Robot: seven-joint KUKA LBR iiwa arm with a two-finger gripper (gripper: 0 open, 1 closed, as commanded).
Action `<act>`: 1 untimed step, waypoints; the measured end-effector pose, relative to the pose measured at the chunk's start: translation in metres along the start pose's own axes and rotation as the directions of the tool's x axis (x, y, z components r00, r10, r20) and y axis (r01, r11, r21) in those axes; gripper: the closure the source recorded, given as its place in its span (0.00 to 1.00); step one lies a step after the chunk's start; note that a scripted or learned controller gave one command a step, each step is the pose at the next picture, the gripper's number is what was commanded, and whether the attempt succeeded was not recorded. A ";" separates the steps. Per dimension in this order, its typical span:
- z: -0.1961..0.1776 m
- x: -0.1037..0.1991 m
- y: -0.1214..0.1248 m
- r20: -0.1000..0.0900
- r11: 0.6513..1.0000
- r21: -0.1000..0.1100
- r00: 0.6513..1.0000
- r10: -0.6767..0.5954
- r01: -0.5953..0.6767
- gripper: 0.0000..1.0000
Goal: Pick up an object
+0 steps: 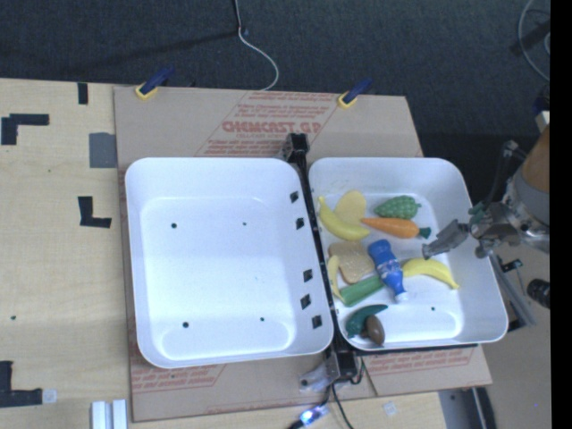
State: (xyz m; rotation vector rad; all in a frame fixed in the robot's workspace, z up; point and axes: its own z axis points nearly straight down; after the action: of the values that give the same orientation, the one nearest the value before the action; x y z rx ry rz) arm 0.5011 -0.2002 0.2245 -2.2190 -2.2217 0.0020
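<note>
Nearest the lens, low in the frame, the right bin holds a heap of toy food: a brown piece, a green pepper, a blue bottle, two bananas, a carrot; the left bin sits beside it. At right, the gripper hovers just above the banana; whether its fingers are parted I cannot tell, and nothing shows between them. Judging by that, this is the approach; next comes lowering and closing. The cardboard reads "CHEMCAST GP".
</note>
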 end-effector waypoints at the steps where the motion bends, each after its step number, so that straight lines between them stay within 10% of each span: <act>1: 0.147 0.011 0.042 -0.001 1.000 0.000 1.000 -0.003 0.003 0.00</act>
State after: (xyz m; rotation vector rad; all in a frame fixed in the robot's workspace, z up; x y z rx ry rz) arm 0.5426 -0.1893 0.0777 -2.2151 -2.2238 0.0009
